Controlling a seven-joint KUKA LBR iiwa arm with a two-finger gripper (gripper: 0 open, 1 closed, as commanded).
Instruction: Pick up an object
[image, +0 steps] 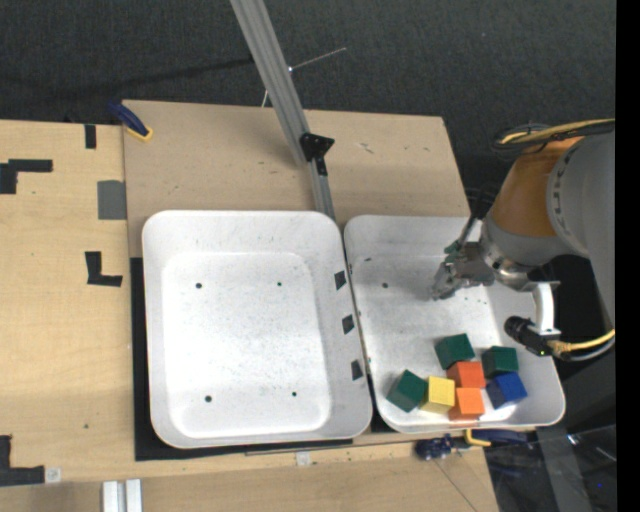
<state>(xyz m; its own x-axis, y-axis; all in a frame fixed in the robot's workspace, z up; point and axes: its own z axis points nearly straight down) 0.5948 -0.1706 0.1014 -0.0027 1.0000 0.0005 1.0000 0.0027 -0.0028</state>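
Gripper (447, 281) low over bare floor of right bin (400, 300), centre-right of frame. Cannot tell finger state, too small and blurred. Blocks (460, 380) clustered in bin's lower right corner, well apart from gripper. Risks: closing on nothing here; blocks packed touching, so likely nudged or jammed against bin wall.

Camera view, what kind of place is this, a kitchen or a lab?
Most likely a robotics lab bench: a grey arm reaches over two white bins, one holding coloured blocks, on a plywood bench.
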